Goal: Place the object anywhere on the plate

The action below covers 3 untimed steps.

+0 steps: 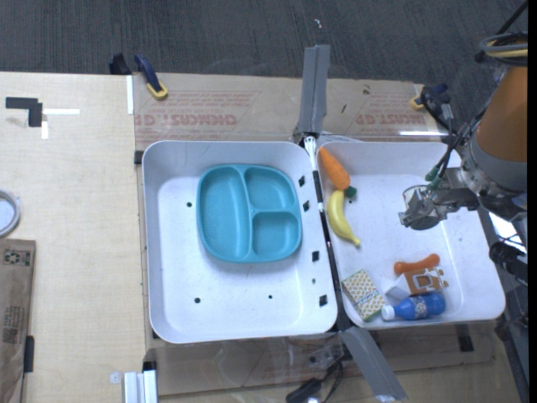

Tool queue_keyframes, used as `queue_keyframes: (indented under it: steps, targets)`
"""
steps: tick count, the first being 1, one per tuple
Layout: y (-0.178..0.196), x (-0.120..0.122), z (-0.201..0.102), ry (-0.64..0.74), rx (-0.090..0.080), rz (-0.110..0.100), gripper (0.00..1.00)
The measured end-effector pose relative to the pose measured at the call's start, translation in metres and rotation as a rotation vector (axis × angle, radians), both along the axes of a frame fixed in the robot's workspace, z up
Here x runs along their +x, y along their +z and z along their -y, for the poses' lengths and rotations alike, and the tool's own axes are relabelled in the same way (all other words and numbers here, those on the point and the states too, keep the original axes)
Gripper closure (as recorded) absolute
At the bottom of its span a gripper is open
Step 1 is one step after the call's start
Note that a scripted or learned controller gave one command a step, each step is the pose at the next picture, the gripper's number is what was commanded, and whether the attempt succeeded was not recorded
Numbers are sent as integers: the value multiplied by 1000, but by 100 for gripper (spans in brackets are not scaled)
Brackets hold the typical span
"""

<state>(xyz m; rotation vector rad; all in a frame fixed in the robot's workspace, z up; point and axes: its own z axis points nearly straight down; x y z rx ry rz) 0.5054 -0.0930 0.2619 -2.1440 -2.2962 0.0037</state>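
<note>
A teal plate (249, 213) with three compartments lies in the left bin (168, 259). In the right bin (382, 250) lie a carrot (334, 170), a banana (339, 217), an orange sausage-shaped toy (416, 266), a patterned sponge-like block (363, 294) and a blue bottle (416, 308). My gripper (417, 211) hovers over the right bin's upper right part, to the right of the banana and above the orange toy. No object shows between its fingers.
A small orange-labelled item (425, 283) sits just above the bottle. A grey divider post (315, 91) stands at the back between the bins. Clamps (149, 78) sit on the cardboard behind. A tape roll (7, 214) lies at the far left.
</note>
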Motion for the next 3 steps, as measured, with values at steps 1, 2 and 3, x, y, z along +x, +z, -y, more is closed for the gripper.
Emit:
queue_keyframes:
  steps: [1, 2, 3]
  targets:
    - [-63, 55, -47, 107, 1, -2, 100]
    - [-23, 45, -86, 146, 1, 0, 100]
    - [-49, 46, -98, 7, 0, -4, 100]
